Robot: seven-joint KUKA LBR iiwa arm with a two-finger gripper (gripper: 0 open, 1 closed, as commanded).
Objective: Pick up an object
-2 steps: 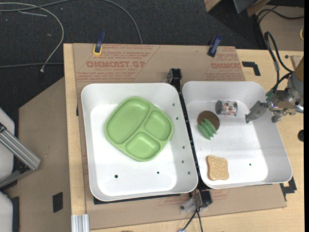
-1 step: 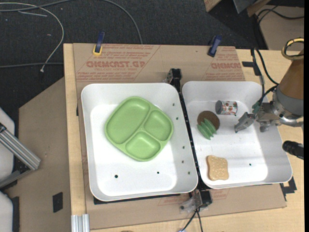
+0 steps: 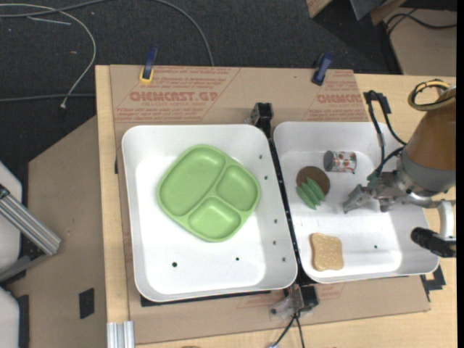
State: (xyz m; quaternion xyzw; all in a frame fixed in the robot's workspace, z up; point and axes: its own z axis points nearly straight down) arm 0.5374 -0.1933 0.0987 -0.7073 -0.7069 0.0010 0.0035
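Your gripper (image 3: 353, 201) is hovering in the right white bin (image 3: 377, 256), fingers looking spread, gripping nothing. Nearest target, the round brown object with green ridged piece (image 3: 312, 185), is lying just left of the fingertips, clear gap between.

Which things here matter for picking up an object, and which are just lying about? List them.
For the job:
- pincer, low in the right bin
- small can
- brown disc with green ridged piece
- toast slice

Just lying about:
- green divided plate in the left bin
- blue clamps at the board's far edge
- cables on the floor
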